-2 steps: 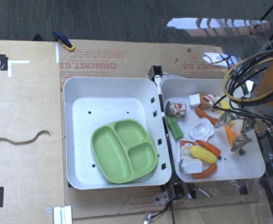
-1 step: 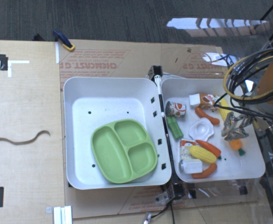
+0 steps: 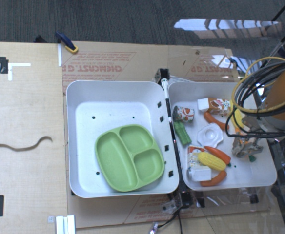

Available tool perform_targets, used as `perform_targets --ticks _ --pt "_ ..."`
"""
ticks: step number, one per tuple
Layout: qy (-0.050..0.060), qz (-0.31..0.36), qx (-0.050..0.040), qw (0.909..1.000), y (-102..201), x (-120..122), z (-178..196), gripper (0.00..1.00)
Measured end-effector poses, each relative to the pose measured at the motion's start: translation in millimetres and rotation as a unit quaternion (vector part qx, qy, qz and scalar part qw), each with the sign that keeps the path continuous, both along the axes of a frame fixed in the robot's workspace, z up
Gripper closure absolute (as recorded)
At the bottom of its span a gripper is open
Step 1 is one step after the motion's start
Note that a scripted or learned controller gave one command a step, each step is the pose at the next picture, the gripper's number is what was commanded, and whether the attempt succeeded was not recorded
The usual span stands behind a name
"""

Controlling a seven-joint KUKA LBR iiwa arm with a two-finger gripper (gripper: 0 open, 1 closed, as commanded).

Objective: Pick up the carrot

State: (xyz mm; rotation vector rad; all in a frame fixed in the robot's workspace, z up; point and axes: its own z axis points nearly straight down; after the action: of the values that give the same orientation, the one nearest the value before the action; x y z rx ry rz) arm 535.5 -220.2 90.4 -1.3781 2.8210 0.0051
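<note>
Finding one: my jaws [image 3: 245,149] hang low over the right-hand side of the right shallow white plastic bin [image 3: 265,178]. They are too blurred and tangled with cabling to read, so I cannot tell whether they stand apart or together. Nothing is seen between them.

Finding two: the slim orange plastic carrot [image 3: 214,121], as I judge it, lies in the same bin, up and to the view's left of my jaws and near them. Its long axis slants from upper left to lower right, just below the small orange-and-white carton [image 3: 214,104].

Finding three: risk of a mistaken pick. A second orange-red tapered piece [image 3: 218,153] lies on the yellow corn cob [image 3: 212,160], and a reddish sausage-shaped piece [image 3: 213,179] lies near the bin's front wall.

Also in this bin: a red-and-white can [image 3: 184,113], a green pickle-like stick [image 3: 183,133] and a white round lid [image 3: 210,135].

The left white bin [image 3: 84,90] holds a light green divided plate [image 3: 130,157].
</note>
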Motion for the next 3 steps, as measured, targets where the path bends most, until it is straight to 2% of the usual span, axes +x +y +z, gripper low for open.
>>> perform_targets --ticks 3 --pt "-0.004 -0.007 0.0035 1.0 2 5 24 1.0"
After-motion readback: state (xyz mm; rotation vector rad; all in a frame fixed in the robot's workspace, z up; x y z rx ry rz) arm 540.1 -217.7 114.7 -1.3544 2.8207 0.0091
